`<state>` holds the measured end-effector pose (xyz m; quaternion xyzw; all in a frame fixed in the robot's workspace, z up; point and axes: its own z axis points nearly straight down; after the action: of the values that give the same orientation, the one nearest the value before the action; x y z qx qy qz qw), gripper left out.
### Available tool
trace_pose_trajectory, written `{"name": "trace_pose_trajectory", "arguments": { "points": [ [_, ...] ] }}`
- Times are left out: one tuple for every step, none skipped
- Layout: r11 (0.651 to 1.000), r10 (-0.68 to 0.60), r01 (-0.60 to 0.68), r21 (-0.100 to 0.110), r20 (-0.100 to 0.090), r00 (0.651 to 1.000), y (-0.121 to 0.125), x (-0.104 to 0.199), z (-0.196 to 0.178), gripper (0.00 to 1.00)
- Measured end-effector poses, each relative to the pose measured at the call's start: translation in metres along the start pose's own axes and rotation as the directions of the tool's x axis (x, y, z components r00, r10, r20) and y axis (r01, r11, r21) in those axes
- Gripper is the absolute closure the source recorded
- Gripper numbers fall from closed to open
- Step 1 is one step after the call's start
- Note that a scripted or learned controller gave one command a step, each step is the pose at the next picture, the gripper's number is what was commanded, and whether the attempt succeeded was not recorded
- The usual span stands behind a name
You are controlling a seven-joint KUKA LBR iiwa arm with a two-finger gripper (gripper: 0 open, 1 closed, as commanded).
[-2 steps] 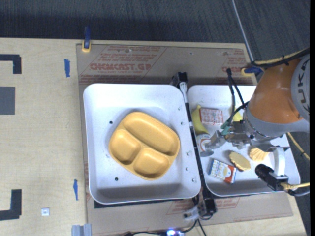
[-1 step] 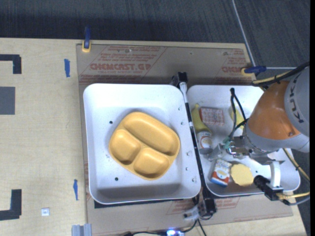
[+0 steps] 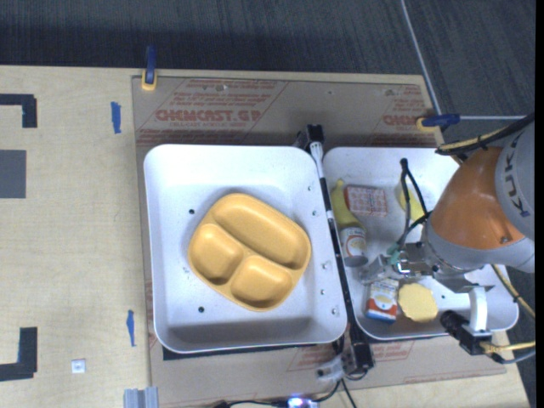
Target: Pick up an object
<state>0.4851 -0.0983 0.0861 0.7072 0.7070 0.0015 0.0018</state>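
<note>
**Arm above the right bin, small items below it**

The grey arm point(image 3: 476, 211) with its orange band comes in from 3 o'clock and stands over the right bin point(image 3: 450, 330). Its gripper point(image 3: 406, 260) points down into the middle of this bin. The wrist and some black cables cover the tips, so I cannot tell if the claw is released or clenched, and I see no object between them.

The objects to pick lie in the right bin. At 12 o'clock from the gripper there is a small white packet with red print point(image 3: 365, 201). Beside it, toward 9 o'clock, a yellow bottle-like item point(image 3: 342, 206) lies along the left wall of the bin, and just below it is a small round jar with a white label point(image 3: 354, 243). At 6 o'clock from the gripper lies a round pale yellow object point(image 3: 417, 303), and touching it on the 9 o'clock side is a small carton in white, red and blue point(image 3: 382, 300). A little yellow piece point(image 3: 404, 198) shows behind the cables at 12 o'clock.

The left bin point(image 3: 170, 177) holds a yellow tray with three compartments point(image 3: 248, 250), tilted a little and lying near the middle. Both bins rest on a brown cardboard sheet point(image 3: 212, 109) on the light wooden bench point(image 3: 68, 228).
</note>
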Motion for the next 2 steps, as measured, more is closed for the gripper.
{"name": "trace_pose_trajectory", "arguments": {
  "points": [
    [1.0,0.001,-0.001,-0.001,0.001,1.0,-0.0038,0.0059,-0.0001,0.0],
    [1.0,-0.001,0.001,0.0,-0.001,1.0,-0.0042,0.0009,0.0001,0.0]
  ]
}}
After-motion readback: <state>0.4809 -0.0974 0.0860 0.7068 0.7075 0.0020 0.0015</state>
